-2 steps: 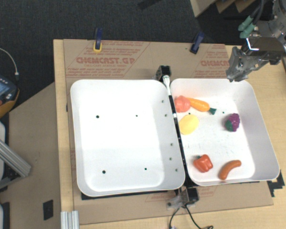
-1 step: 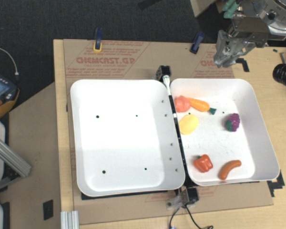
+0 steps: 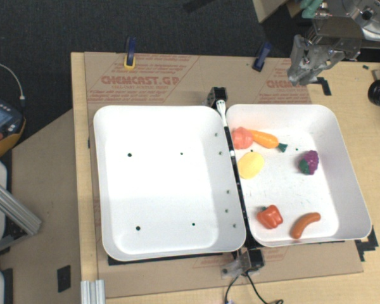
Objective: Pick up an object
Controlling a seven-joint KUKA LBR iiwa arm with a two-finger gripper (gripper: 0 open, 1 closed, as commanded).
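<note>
From the overhead camera I see two white bins side by side on a cardboard-covered bench (image 3: 177, 75). The left bin (image 3: 114, 233) sits in the middle of the frame; the right bin (image 3: 342, 170) holds all the toy food. Near the right bin's upper left corner lies a pink piece (image 3: 241, 138), touching an orange carrot (image 3: 265, 139) with a small green top that points right. Just below them rests a yellow lemon-like piece (image 3: 250, 164). Toward the right wall sits a purple grape cluster (image 3: 309, 162), well apart from the others. In the lower part of the bin lie a red pepper (image 3: 270, 216) with a green stem and, beside it on the right, a brown sausage (image 3: 305, 225), tilted.

The gripper (image 3: 302, 75) hangs in the upper right of the frame, over the cardboard just beyond the right bin's far rim, with nothing between its fingers; whether it is released or clenched I cannot tell.

Red print on the cardboard reads "CHEMCAST" followed by letters I can't make out. Two blue clamps (image 3: 130, 48) pin the board's far edge.
</note>
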